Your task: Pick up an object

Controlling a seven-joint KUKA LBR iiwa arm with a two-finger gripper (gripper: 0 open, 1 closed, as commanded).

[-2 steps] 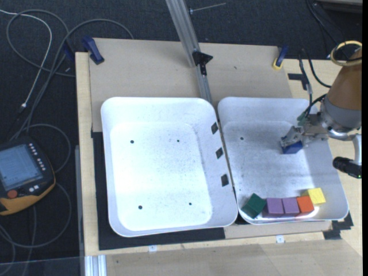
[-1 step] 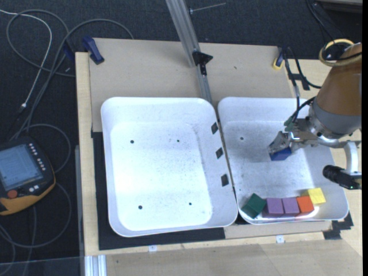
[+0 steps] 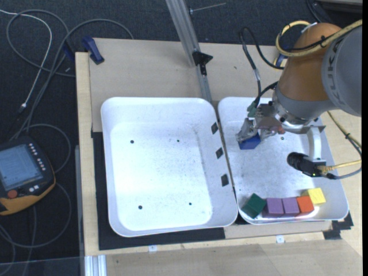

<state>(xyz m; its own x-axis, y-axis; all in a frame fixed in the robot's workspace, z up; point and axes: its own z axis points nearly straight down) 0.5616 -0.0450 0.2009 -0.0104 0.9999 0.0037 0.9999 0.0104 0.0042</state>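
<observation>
My gripper (image 3: pixel 249 135) hangs over the back left part of the right bin (image 3: pixel 270 174), reaching in from the right. A small blue block (image 3: pixel 249 144) shows between the fingertips, and the fingers look shut on it. I cannot tell whether the block touches the bin floor. Along the bin's front wall lies a row of blocks: a green block (image 3: pixel 254 203), a purple block (image 3: pixel 276 206), an orange block (image 3: pixel 305 204) and a yellow block (image 3: pixel 317 196).
The left bin (image 3: pixel 161 165) stands beside the right one, with a ridge and black clips between them. A metal pole (image 3: pixel 184 27) slants up from the back of the bench. Cables and a black fitting (image 3: pixel 302 163) hang off the wrist over the right bin.
</observation>
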